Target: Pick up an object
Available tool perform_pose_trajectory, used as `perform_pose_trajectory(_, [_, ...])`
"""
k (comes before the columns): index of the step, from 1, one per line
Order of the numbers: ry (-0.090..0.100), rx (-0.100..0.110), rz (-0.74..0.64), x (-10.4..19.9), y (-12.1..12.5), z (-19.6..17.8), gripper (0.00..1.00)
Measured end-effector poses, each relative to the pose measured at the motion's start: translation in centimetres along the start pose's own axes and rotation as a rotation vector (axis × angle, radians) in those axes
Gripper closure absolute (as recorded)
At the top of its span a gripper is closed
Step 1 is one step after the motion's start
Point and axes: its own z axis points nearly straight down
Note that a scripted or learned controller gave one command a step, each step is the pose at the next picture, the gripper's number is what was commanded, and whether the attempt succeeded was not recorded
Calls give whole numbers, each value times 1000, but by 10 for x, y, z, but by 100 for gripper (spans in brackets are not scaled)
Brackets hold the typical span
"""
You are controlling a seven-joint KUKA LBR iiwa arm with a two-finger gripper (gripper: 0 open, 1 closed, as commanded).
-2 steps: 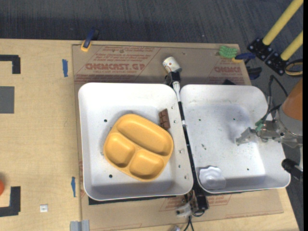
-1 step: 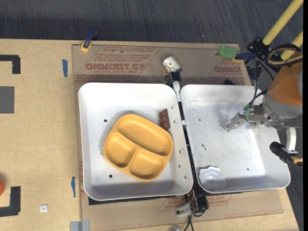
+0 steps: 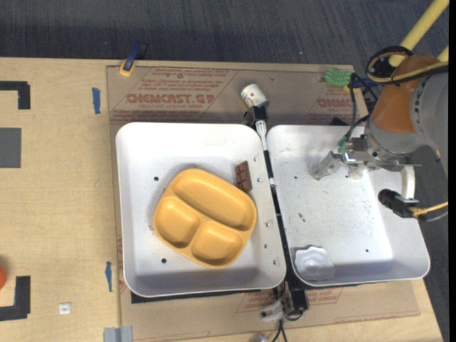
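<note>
A yellow three-compartment tray lies in the middle of the left bin. A small brown block rests just beyond the tray's upper right corner, near the wall between the bins. A clear, pale lid-like object sits at the front left corner of the right bin. My gripper hangs over the back part of the right bin, close to its floor, with nothing visibly in it. It is well apart from the clear object and from the brown block.
The grey arm with its orange band comes in over the right bin's back right corner, with a black cable looping beside it. A white-capped clamp stands behind the bins' shared wall. Brown cardboard lies under the bins.
</note>
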Motion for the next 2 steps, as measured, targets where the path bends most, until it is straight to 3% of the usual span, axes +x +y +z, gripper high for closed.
perform_pose_trajectory(1, [1, 0, -269, 70, -37, -1, 0])
perform_pose_trajectory(2, [2, -1, -268, 70, -37, -11, 100])
